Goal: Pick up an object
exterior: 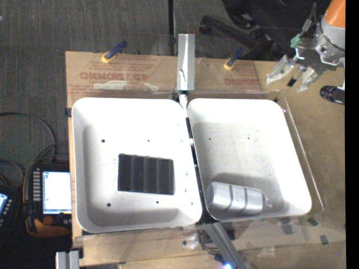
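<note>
Two white bins sit side by side on the bench. The left bin (90, 150) holds a dark ribbed rectangular block (146, 174), lying flat a little toward six o'clock from that bin's middle. The right bin (280, 144) holds a silver-grey cylinder-shaped object (235, 198) lying on its side in the corner at about seven o'clock, close against the bin's near wall. The gripper (293, 74) hangs at roughly two o'clock from the right bin, outside its rim and above the brown board, well apart from both objects. Its two pale fingers (279, 70) are spread apart with nothing between them. An orange band (343, 7) shows on the arm above the wrist.
</note>
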`<action>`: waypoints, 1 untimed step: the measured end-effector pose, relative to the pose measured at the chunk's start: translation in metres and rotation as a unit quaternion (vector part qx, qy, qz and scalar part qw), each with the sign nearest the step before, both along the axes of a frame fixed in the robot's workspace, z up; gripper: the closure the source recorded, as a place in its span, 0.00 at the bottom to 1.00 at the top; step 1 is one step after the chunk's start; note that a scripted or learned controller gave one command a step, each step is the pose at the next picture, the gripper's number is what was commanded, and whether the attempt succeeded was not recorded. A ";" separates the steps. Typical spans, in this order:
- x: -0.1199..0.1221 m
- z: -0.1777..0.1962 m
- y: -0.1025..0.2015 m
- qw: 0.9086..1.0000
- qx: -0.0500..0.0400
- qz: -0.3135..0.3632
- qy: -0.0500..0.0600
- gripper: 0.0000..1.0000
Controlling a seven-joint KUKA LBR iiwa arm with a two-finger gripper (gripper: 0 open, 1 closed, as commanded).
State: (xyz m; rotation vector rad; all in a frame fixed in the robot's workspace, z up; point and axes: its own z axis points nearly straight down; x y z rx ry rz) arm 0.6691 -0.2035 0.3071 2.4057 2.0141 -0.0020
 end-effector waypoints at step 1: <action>-0.071 -0.125 0.033 1.000 0.003 0.022 0.002 0.00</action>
